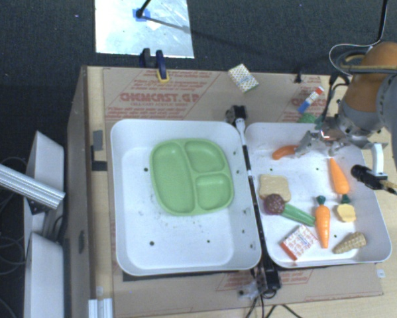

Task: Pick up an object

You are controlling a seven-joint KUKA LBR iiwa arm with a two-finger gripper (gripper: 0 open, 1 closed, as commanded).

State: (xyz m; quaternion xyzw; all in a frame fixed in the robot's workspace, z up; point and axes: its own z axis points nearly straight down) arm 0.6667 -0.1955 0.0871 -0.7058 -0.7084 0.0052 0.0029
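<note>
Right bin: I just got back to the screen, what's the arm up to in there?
The arm reaches in from the right, with its gripper low over the back of the right bin. It is next to a small orange piece and a carrot. Nothing looks lifted: the bread slice, second carrot, red packet and cone lie in the bin. The left bin holds a green tray.

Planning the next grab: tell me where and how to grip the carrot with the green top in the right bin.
Grip the carrot across its thick orange upper body, just below the green top, coming straight down. It lies flat, pointing toward the near rim, with bare floor on both long sides; finger placement there avoids the narrow tip.
</note>
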